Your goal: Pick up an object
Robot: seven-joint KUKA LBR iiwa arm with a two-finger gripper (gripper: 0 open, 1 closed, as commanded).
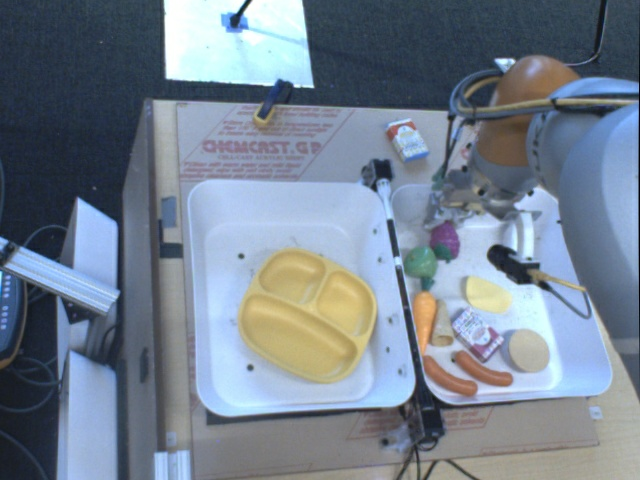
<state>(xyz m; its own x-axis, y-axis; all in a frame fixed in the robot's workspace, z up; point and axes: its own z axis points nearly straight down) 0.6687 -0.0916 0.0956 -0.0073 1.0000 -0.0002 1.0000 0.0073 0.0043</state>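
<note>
We cannot tell the tool's (452, 208) state above the purple toy (445, 239); we judge it light, stiff, slippery—grip its middle.

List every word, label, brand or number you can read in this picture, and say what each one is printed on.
"CHEMCAST GP": large red letters on the brown protective paper sheet under the two white bins.
Smaller red lines around it on the same sheet: too blurred to read.
Small red-and-white carton on the sheet: print too small to read.
Red-and-white packet in the right bin: print too small to read.
</note>
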